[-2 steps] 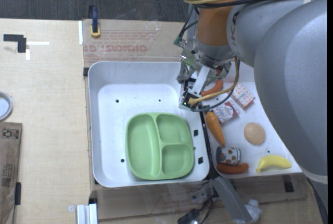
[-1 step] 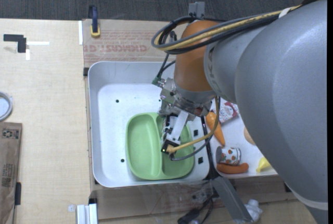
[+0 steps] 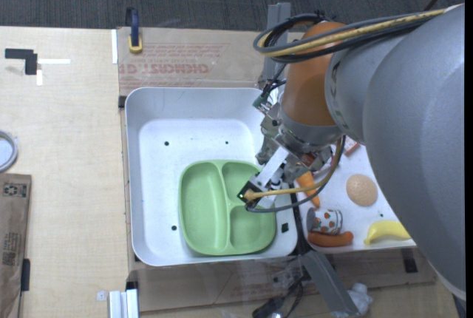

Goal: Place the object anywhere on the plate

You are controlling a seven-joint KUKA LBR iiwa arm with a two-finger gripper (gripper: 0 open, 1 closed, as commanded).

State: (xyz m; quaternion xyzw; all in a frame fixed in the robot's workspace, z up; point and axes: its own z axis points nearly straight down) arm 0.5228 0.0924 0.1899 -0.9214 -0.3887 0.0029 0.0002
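Lying beside gripper (image 3: 298, 177): orange piece (image 3: 310, 189), near plate (image 3: 211, 217).

Robotics lab: plywood bench (image 3: 66, 124), white bin (image 3: 192, 133), grey robot arm (image 3: 421, 132), toy banana (image 3: 388, 233)

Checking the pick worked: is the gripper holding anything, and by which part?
Cannot tell. An orange thing pokes out beneath the gripper, by the plate's right rim, but the arm hides any hold on it.

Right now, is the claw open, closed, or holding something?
Claw: cannot be told from this view; it hangs by the green divided plate, near its right edge.
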